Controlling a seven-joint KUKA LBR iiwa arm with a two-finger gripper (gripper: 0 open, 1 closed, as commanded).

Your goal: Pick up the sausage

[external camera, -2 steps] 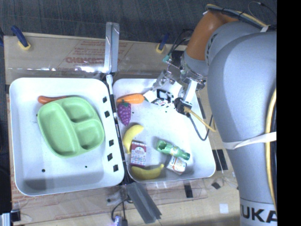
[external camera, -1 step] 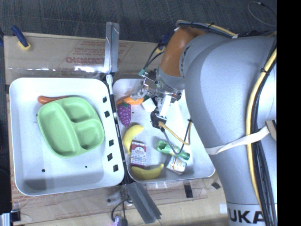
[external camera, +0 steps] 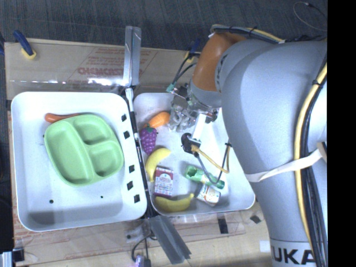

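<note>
Claw [external camera: 179, 117] over right bin, grip state unclear; sausage [external camera: 62, 117] far left of it, beside green plate [external camera: 83, 148]; risk: grabs nearby carrot [external camera: 159, 119] instead.

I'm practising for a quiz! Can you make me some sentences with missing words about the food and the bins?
1. The sausage lies in the ____ bin.
2. It lies just behind the ____ tray.
3. The purple grapes lie in the ____ bin.
4. The gripper hovers beside the orange ____.

Missing words: left; green; right; carrot
</note>
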